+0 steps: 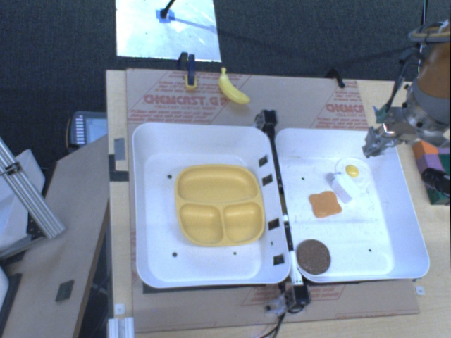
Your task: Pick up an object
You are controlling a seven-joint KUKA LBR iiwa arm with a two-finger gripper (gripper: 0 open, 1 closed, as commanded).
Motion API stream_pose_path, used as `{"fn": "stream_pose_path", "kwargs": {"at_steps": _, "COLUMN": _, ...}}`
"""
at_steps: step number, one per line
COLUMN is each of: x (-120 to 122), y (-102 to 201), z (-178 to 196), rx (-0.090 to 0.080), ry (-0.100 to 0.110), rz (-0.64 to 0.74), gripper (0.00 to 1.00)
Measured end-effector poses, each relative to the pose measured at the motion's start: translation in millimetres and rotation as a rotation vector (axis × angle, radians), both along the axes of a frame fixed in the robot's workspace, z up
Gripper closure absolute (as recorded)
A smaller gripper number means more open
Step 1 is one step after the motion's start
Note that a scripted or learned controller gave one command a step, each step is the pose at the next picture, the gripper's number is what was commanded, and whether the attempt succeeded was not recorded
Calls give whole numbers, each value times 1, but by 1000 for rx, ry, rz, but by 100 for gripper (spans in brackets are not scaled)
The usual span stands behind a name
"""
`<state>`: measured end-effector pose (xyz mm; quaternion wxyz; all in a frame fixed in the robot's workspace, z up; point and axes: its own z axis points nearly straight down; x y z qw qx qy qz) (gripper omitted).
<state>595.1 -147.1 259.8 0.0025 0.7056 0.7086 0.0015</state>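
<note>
1. Arm (pixel 431 83): grey with an orange band, reaching in from the right above the right bin's far right corner.
2. Claw (pixel 373 145): small and dark, hanging over the right bin's (pixel 394 259) far rim. Whether its fingers are spread or pressed together cannot be told. Nothing is seen between them, and it touches no object.
3. Fried egg (pixel 351 169): toy, white with a yellow yolk, near the claw, lying in the right bin.
4. White block (pixel 343 188): just beside the egg, overlapping its near edge.
5. Toast (pixel 325 204): orange-brown slice, next to the block.
6. Cookie (pixel 313 256): dark brown disc at the right bin's near left corner.
7. Left bin (pixel 151 210): holds a yellow divided plate (pixel 217 204).
8. Banana (pixel 232 89): on the board behind the bins.
</note>
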Motion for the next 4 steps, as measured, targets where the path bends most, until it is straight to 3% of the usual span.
{"fn": "stream_pose_path", "kwargs": {"at_steps": 2, "x": -16, "y": 111, "z": 7, "rx": 3, "ry": 4, "rz": 6, "gripper": 100}}
{"fn": "stream_pose_path", "kwargs": {"at_steps": 4, "x": -48, "y": 222, "z": -1, "rx": 3, "ry": 6, "rz": 5, "gripper": 100}}
